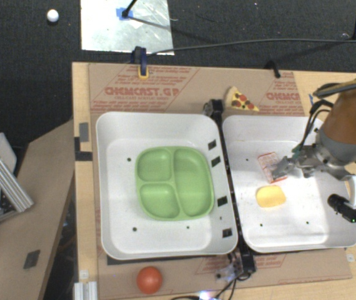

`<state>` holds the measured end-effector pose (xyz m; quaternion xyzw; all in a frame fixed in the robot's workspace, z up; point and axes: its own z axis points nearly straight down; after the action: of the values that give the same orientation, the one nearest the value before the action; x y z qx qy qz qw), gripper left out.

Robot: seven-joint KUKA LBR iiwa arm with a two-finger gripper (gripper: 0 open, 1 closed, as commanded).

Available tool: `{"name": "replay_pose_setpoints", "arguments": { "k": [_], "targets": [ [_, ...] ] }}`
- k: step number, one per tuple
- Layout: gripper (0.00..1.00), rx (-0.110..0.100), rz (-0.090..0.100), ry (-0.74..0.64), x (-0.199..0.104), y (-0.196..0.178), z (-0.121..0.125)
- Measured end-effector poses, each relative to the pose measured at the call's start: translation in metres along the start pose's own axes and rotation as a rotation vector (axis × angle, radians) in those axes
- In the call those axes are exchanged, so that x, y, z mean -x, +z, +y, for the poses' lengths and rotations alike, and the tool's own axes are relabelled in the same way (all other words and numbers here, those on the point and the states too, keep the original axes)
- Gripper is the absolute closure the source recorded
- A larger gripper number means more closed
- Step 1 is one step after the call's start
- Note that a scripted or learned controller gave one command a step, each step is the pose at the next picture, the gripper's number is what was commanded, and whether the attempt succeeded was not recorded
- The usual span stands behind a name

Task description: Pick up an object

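Camera view looks down at a slant on the desk [184, 80], and the landmark worth steering by is the right bin [290, 233], the white tray nearest the arm. On that bin's floor, a little toward its left wall and below its centre, lies a yellow rounded object [270, 196], lumpy and slightly wider than tall, its long axis running roughly left to right across the picture. Just above it, touching or very nearly so, is a small clear packet with red print [268, 164], lying flat. The tool [282, 169] sits over the bin's middle, its tip at the packet's right edge and just above and to the right of the yellow object; so the yellow thing lies down and slightly left of the tool, close by, and the packet lies directly at its tip. I cannot tell whether the tool is released or clenched, as its tip blurs into the packet, nor whether anything is between its parts. The arm [346, 124] comes in from the bin's right wall, wrist bent down and left, orange band high above the bin's far right corner. Left of this bin, the other bin [112, 167] carries a green divided plate [174, 183]. My judgement: a short shift down-left would centre the tool over the yellow object.
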<state>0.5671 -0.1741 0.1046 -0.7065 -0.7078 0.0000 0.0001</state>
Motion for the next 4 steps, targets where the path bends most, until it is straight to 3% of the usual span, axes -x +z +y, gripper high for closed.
{"name": "replay_pose_setpoints", "arguments": {
  "k": [1, 2, 3, 4],
  "targets": [
    [0.0, 0.004, 0.001, 0.0, 0.001, 0.015, 0.003],
    [1.0, 0.019, -0.003, -0.002, 0.0, 0.001, 0.007],
    [1.0, 0.004, -0.001, -0.002, -0.001, -0.043, 0.014],
    [1.0, 0.005, -0.002, -0.003, -0.002, -0.088, 0.009]
  ]
}}
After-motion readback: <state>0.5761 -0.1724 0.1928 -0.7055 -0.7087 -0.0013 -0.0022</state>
